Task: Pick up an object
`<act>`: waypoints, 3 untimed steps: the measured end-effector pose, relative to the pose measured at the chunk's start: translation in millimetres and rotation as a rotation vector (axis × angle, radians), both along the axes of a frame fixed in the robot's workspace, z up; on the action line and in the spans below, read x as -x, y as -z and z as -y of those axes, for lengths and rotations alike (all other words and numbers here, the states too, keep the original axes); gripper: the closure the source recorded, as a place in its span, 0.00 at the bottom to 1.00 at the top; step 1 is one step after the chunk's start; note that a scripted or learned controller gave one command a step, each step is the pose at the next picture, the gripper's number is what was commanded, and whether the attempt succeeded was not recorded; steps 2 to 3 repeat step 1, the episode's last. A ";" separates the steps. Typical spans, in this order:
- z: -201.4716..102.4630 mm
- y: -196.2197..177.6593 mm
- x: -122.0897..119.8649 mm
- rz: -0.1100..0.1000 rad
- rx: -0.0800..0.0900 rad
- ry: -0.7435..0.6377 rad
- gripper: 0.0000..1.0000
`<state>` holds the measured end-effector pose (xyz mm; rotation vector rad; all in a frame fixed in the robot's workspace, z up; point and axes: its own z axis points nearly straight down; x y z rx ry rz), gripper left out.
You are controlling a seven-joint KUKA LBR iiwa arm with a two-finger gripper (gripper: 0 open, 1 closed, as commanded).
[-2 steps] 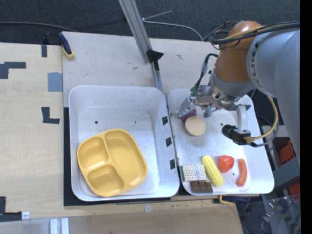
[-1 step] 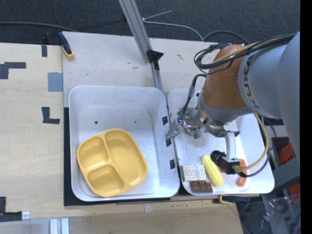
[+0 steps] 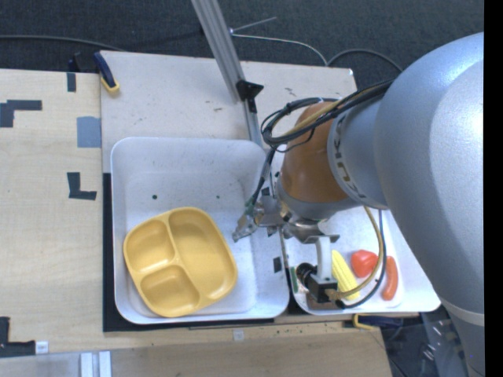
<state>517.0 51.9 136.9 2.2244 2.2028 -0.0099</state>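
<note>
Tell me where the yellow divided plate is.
In the camera view, the yellow divided plate lies in the left bin, toward its lower left corner, left of the arm's orange band.

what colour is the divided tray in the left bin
The divided tray is yellow, clearest in the camera view.

One fixed camera sits above the table (image 3: 47, 210) and looks down at a slant. Both white bins are in frame: the left bin (image 3: 181, 144) in full, the right bin (image 3: 415, 293) largely covered by the arm (image 3: 424, 132) (entering from the right, nearest the lens).
</note>
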 end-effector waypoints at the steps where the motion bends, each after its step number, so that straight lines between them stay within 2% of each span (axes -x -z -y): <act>1: -39.4 -54.9 -64.5 0.004 -0.012 -0.013 0.00; 3: -39.4 -54.9 -64.5 0.004 -0.012 -0.013 0.00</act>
